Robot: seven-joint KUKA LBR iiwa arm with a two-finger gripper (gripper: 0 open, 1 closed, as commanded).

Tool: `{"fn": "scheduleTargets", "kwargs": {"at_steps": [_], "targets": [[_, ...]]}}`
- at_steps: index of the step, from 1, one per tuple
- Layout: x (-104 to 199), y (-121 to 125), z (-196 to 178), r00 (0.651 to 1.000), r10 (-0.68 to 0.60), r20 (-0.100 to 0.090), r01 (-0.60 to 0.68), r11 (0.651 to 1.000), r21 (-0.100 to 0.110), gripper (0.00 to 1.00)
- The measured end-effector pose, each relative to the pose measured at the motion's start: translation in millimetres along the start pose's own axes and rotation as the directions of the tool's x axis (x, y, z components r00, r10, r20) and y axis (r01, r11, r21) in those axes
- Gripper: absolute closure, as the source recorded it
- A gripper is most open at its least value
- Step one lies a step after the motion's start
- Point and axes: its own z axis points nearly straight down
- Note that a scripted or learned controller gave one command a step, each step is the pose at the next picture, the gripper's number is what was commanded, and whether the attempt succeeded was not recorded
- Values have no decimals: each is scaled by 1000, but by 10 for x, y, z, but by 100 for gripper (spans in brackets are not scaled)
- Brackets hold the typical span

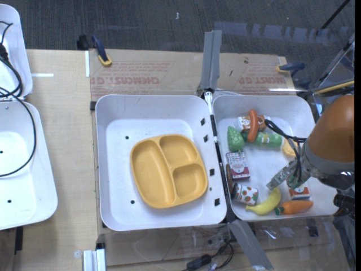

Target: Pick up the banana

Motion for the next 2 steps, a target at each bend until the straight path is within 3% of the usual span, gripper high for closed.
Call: {"fn": "scheduleTargets", "kwargs": {"at_steps": [1,2], "targets": [[342,224,94,912,410,0,-410,912,3,100],[260,174,70,907,421,17,-421,907,-4,0]]}}
